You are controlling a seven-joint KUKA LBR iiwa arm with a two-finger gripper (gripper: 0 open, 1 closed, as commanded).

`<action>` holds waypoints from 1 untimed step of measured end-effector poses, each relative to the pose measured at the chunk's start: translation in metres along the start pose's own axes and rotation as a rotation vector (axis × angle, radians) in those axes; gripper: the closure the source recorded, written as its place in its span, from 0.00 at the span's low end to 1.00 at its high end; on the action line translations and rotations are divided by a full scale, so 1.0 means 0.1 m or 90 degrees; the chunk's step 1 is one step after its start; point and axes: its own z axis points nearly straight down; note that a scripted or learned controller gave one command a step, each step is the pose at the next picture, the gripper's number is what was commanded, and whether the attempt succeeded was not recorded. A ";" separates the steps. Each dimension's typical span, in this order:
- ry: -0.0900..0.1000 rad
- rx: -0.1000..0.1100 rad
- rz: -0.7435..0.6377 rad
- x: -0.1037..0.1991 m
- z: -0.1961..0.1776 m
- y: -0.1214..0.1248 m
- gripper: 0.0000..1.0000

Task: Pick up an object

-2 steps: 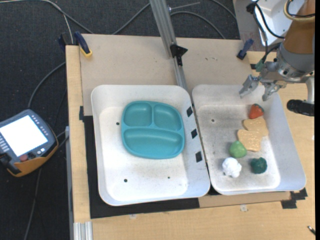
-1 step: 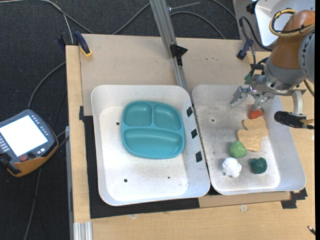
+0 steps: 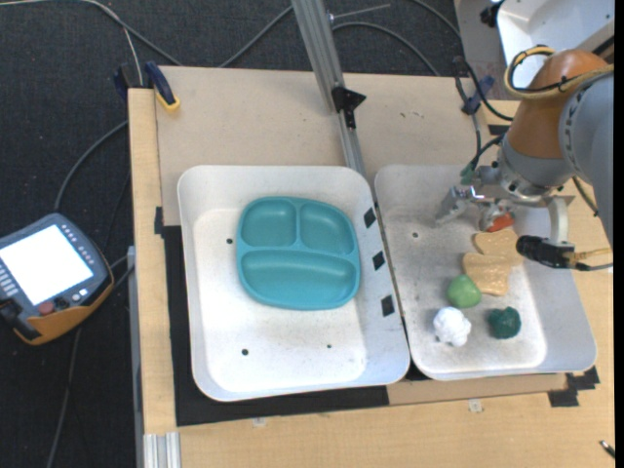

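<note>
- Worktop (image 3: 253,115): flat tan board, matte, w/ black tape strips at front edge; dark carpet-like floor around it.
- Left bin (image 3: 210,359): shallow white tray, rounded corners, speckled w/ dark scuffs. Holds a teal plate (image 3: 296,253), smooth plastic, rounded-rect, 3 compartments (2 small at back, 1 wide at front).
- Right bin (image 3: 419,261): same white tray, just beside left one, also scuffed.
- Gripper (image 3: 478,203): metallic, low over back part of right bin, under the orange band of the grey arm. Fingers partly blocked by wrist & cables; can't tell how far apart they are, or if anything is betw. them.
- Objects for picking, all in right bin, front-right area:
 - tan block (image 3: 490,270), flat, sponge- or bread-like, rough edges; back part hidden by arm hardware.
 - small red-orange bit (image 3: 500,222) near fingers, mostly hidden, shape unclear.
 - green ball (image 3: 464,292), smooth, touching tan block.
 - white lump (image 3: 451,326), bumpy, irregular.
 - dark green lump (image 3: 504,323), small, rounded; too small to ID.
- Grey metal pole (image 3: 327,61) slants across back of worktop, top cut off.
- Pendant (image 3: 49,276) w/ bright screen on floor at left, edge cut off.
</note>
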 end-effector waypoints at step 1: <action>-0.001 -0.006 -0.001 0.00 -0.16 0.03 1.00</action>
